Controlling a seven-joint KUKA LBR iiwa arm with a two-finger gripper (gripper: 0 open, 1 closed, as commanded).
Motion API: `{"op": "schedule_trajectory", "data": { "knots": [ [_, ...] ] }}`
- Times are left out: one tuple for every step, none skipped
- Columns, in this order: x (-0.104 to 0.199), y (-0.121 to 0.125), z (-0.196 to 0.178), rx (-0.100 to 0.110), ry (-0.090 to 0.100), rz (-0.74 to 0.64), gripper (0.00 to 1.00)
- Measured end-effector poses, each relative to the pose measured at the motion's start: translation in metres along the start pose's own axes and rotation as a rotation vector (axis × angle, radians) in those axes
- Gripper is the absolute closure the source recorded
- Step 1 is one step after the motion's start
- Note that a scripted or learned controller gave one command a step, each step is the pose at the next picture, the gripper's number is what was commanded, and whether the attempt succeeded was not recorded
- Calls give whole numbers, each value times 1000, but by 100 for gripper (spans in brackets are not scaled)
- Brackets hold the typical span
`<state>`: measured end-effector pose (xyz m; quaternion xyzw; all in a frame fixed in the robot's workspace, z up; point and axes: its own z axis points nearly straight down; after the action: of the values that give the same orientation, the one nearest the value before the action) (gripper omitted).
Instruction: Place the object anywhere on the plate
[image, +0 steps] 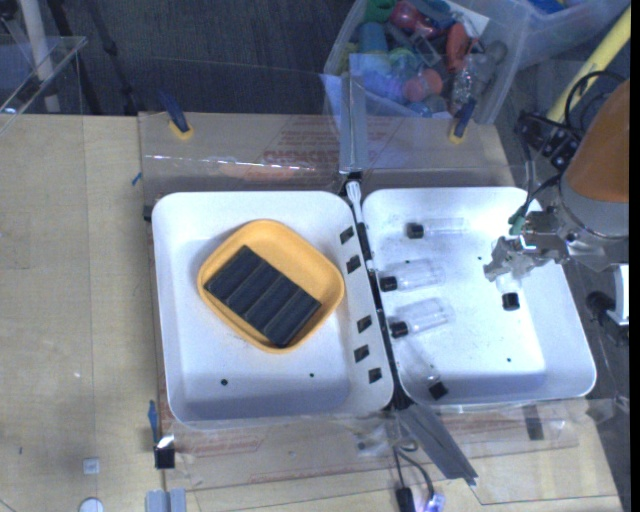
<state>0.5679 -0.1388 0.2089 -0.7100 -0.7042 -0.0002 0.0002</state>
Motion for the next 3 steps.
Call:
{"op": "schedule_trajectory", "data": {
  "knots": [
    [22,42,-8,-2,-2,-123,100],
    [44,68,5,-4,-2,-348,100],
    [65,99,-22,-6,-3,-597,100]
  ]
}}
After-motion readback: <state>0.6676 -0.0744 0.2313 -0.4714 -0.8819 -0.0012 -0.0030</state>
